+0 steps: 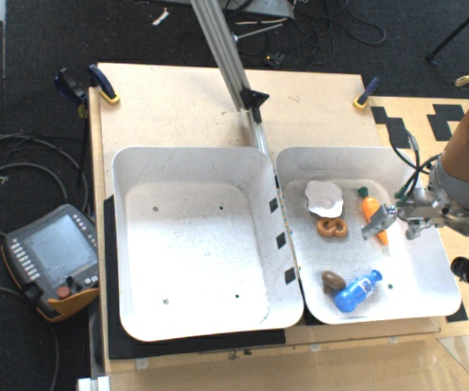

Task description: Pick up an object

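Nearest you, in the right bin [430, 296], lie one blue bottle [356, 291] and one brown lump [333, 281]. Farther in, your tool [398, 222] hovers at the bin's right side; whether it is open or closed you cannot tell. One orange carrot [371, 214] lies just to its left, perhaps touching, long axis running near to far. Beyond sit one pretzel [332, 229] and one white piece [324, 198]. The left bin [129, 218] flanks them on the worktop [177, 104].

One fixed camera looks down, slanted, over both bins [192, 163].
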`<move>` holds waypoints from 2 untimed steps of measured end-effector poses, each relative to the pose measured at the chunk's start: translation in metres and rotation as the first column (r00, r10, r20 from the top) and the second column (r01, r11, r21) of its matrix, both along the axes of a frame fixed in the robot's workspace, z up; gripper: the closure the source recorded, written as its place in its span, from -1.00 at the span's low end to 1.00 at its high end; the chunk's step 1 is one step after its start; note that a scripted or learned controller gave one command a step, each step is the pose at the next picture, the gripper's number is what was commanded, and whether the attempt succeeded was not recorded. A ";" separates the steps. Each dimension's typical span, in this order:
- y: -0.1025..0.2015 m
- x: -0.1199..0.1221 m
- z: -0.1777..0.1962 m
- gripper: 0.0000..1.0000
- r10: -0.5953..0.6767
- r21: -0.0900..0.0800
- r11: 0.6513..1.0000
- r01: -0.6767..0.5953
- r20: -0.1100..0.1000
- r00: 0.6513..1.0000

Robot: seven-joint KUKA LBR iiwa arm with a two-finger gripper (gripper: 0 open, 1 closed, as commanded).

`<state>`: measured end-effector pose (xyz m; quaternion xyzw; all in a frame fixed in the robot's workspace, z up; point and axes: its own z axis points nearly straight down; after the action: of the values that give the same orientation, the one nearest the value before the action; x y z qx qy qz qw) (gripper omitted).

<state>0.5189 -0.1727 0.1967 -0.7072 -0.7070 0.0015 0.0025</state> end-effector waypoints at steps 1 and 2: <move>-0.005 0.004 -0.046 -1.00 -0.001 -0.001 1.000 0.001 0.001 1.000; -0.004 0.003 -0.100 -1.00 -0.001 0.000 1.000 0.001 0.000 1.000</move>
<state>0.5219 -0.1767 0.0964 -0.7074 -0.7068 0.0013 0.0024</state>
